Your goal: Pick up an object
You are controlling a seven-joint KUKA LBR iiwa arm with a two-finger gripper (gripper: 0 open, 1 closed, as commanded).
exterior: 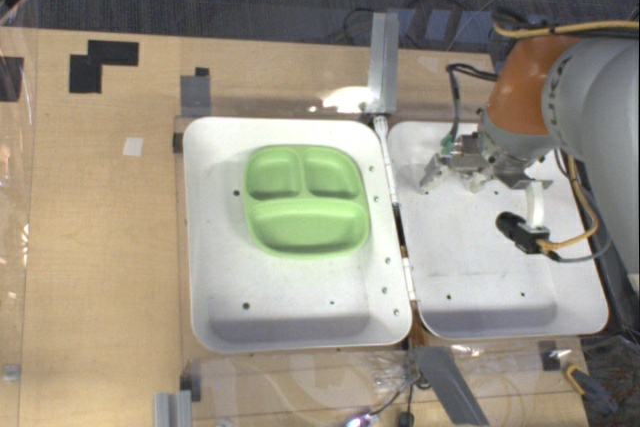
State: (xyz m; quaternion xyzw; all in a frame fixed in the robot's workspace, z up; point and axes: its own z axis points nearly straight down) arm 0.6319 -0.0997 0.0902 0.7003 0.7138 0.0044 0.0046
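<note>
Nearest the camera, the front walls of two white bins are seen on the wooden counter (90, 245). A green three-compartment tray (305, 198) is found lying flat in the middle of the left bin (215, 315). Over the right bin (500, 315), toward its far left part, the hand (452, 170) is positioned; whether its fingers are apart or together cannot be told.

One fixed camera looks down at a slant on the tabletop (100, 245), probably from moderate height, framing both bins (290, 315).
</note>
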